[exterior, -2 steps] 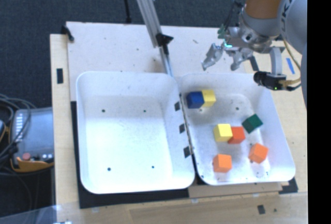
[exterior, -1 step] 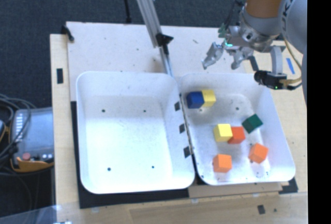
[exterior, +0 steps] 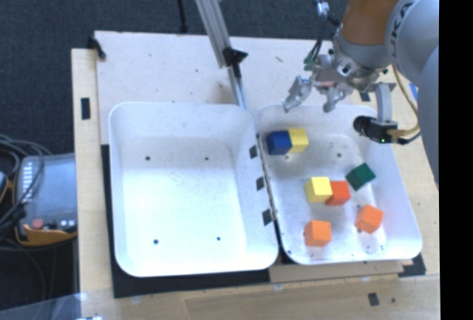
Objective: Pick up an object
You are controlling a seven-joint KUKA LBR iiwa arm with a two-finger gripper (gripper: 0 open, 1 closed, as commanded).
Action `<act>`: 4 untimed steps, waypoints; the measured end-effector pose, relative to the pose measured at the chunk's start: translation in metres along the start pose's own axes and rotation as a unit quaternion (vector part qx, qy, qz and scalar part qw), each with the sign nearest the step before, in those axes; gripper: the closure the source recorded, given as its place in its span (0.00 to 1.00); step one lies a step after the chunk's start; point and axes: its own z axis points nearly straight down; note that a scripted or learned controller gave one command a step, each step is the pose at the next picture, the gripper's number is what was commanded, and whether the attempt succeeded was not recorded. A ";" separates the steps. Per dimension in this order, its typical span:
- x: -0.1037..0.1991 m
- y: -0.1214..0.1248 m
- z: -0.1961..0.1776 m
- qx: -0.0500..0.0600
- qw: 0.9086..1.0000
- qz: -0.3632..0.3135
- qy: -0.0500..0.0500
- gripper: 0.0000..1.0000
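While the pincer [exterior: 315, 99] hangs above the far rim of the right bin [exterior: 399, 185], its two fingers are spread apart with nothing between them, likely poised for a descent. Nearest candidates: blue cube [exterior: 278, 143] touching yellow cube [exterior: 298, 138], just below the pincer near the bin's left wall, so a grasp there looks cramped. Mid-bin, another yellow block [exterior: 318, 188] touches a red-orange block [exterior: 339, 193]; green cube [exterior: 361, 176] sits beside them. Two orange cubes [exterior: 318, 232] [exterior: 369, 219] lie near the front rim, apart, with freer approach. Left bin [exterior: 185, 185] adjoins on the tabletop [exterior: 162, 67].
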 end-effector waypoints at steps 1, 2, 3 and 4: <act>0.001 -0.006 0.062 0.001 1.000 0.002 0.000 0.00; -0.005 -0.003 0.116 -0.007 1.000 0.003 -0.003 0.00; -0.006 -0.001 0.101 -0.010 1.000 0.005 -0.002 1.00; -0.003 -0.007 0.041 -0.005 1.000 0.004 0.000 1.00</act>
